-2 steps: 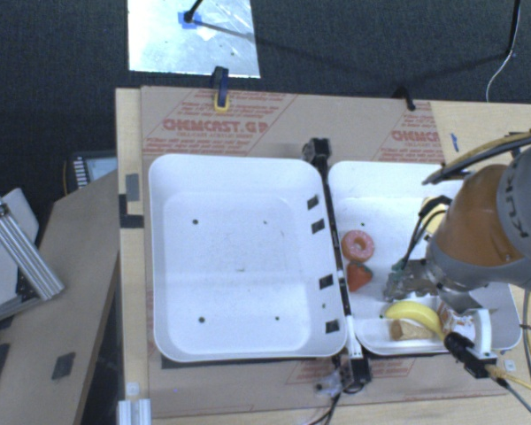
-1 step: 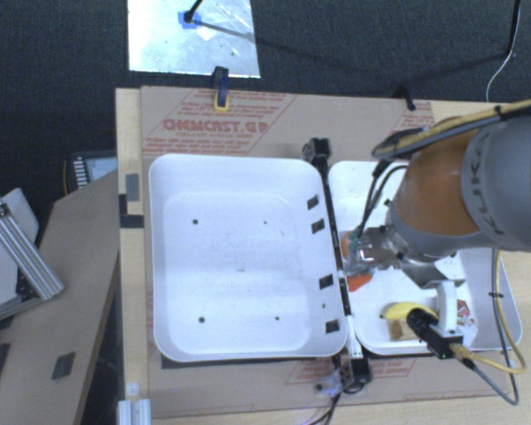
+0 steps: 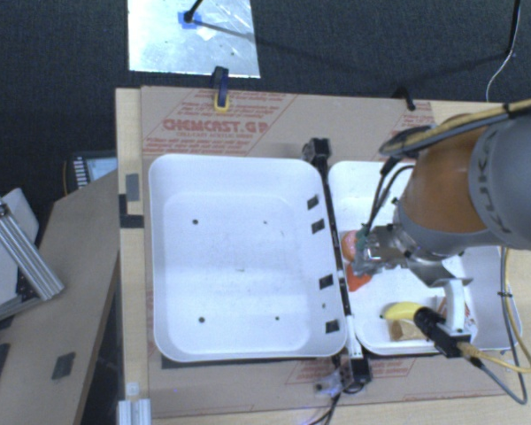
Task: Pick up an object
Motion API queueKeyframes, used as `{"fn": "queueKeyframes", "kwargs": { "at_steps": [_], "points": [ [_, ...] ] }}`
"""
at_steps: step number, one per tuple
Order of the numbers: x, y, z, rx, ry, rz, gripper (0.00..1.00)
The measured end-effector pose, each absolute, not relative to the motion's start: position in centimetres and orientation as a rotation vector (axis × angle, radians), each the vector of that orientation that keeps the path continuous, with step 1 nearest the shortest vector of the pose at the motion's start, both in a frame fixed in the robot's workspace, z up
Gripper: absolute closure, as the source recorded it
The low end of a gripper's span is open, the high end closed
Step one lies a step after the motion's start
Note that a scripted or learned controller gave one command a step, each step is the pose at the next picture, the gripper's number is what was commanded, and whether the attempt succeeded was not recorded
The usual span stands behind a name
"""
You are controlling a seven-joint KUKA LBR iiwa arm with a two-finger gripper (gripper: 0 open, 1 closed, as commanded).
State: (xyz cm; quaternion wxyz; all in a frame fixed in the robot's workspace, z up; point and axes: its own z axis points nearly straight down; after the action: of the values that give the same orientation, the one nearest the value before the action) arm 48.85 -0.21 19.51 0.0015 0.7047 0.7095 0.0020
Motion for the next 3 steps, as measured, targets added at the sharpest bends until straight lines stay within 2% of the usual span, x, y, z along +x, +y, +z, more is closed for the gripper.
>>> {"fn": "queueKeyframes", "kwargs": {
  "at_steps": [1,2,3],
  "points": [
    [52.8,5.2,32.2,2.201,2.228,0.023,1.00],
    [48.3,12.6,19.9,2.215,2.241,-0.010,1.00],
    [48.7,12.1,20.5,2.217,2.226,0.001,0.00]
  ]
}}
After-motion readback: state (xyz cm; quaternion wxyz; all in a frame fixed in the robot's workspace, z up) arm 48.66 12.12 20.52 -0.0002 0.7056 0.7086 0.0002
